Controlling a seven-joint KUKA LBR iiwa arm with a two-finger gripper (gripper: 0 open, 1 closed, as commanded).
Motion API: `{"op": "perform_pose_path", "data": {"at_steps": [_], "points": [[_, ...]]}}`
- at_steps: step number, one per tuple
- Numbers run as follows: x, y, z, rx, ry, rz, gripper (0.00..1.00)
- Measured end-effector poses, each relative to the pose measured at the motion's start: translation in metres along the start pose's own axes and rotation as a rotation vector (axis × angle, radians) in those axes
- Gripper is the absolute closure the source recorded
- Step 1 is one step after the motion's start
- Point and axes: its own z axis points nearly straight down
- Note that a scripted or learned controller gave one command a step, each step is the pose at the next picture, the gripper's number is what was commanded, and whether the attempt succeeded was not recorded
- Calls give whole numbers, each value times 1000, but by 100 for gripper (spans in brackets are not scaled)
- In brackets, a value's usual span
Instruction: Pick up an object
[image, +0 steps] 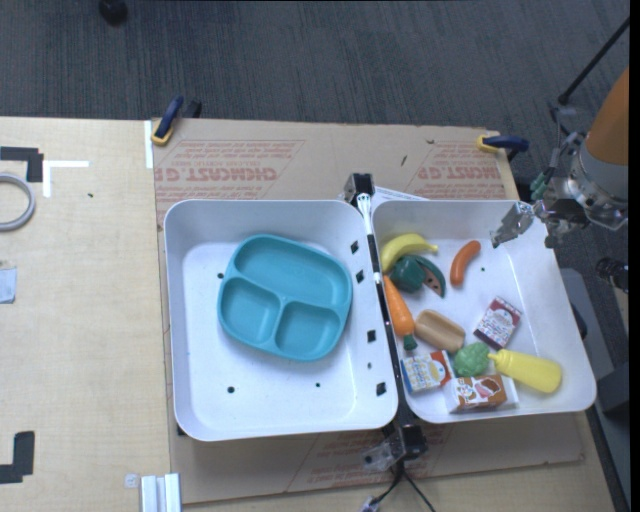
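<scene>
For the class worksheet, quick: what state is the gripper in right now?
Gripper: above the right bin's far right corner, holding nothing; open or shut cannot be told.

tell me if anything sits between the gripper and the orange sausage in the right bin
Nothing visible does. The gripper hangs over the right bin's upper right part, and only bare bin floor lies between it and the orange sausage. The banana lies beyond the sausage.
</scene>
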Motion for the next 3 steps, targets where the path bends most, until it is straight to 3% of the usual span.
{"op": "perform_pose_path", "data": {"at_steps": [1, 2, 3], "points": [[39, 31, 109, 0, 0, 7, 0], [39, 31, 98, -1, -1, 4, 100], [86, 44, -23, -1, 0, -95, 100]]}}
